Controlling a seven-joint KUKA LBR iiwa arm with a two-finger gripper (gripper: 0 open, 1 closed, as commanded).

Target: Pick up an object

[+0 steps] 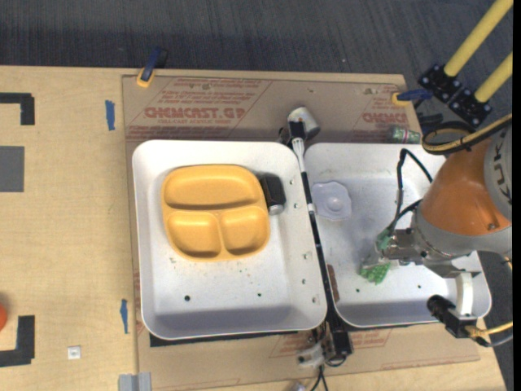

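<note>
In the right bin [456,300], my gripper [387,249] reaches in from the right, low over the bin floor. A small green object [374,274] lies just below and left of the gripper tip, touching or nearly touching it. A clear round plastic piece [332,199] rests in the right bin's upper left part. The left bin [155,218] holds a yellow divided plate [216,210] with a small black object [273,192] at its right edge.
The arm's grey body and orange band [464,206] cover the right bin's right side. A black cable [403,186] loops above the wrist. A ridge [313,226] separates the two bins. Yellow poles [480,31] stand at the back right.
</note>
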